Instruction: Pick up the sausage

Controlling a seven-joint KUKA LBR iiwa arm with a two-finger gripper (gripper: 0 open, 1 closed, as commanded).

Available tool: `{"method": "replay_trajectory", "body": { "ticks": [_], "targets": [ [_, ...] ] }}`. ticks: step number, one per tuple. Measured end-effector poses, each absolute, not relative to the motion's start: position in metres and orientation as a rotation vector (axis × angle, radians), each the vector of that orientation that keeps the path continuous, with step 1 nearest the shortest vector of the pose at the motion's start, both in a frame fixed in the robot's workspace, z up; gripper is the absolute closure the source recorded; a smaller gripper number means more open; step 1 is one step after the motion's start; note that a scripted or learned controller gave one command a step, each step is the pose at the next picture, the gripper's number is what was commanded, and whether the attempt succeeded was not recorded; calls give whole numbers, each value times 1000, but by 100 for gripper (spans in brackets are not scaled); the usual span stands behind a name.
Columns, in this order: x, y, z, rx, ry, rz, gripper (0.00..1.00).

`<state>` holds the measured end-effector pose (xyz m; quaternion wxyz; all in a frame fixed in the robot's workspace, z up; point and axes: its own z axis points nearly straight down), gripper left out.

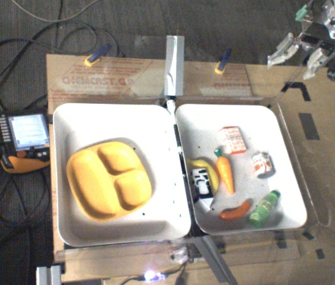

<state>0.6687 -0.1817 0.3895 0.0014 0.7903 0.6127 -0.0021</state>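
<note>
The gripper (pixel 300 52) hung at the upper right of the view, beyond the far right corner of the right bin (pixel 286 132) and well apart from everything in it; its two pale fingers (pixel 280 51) stood spread apart with nothing between them. The sausage (pixel 236 211), a curved orange-red piece, lay near the front edge of the right bin, its right end just beside a green bottle (pixel 264 208) that lay tilted in the bin's front right area. A carrot (pixel 225 173) lay above the sausage, pointing toward it, with a banana (pixel 205 168) just to its left and a black item with white lettering (pixel 200 183) against the banana. A small red-and-white carton (pixel 233 139) sat farther back, and a small white can with red markings (pixel 262 164) lay to the right of the carrot. The left bin (pixel 66 120) held a yellow divided plate (pixel 109 179) with three compartments.
</note>
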Motion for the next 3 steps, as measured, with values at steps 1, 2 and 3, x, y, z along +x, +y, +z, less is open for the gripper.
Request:
{"method": "replay_trajectory", "body": {
  "ticks": [1, 2, 3],
  "targets": [
    [669, -181, 399, 2478, 1923, -14, 100],
    [646, -197, 325, 2633, 1716, -5, 100],
    [646, -198, 325, 2632, 1716, -6, 0]
  ]
}}
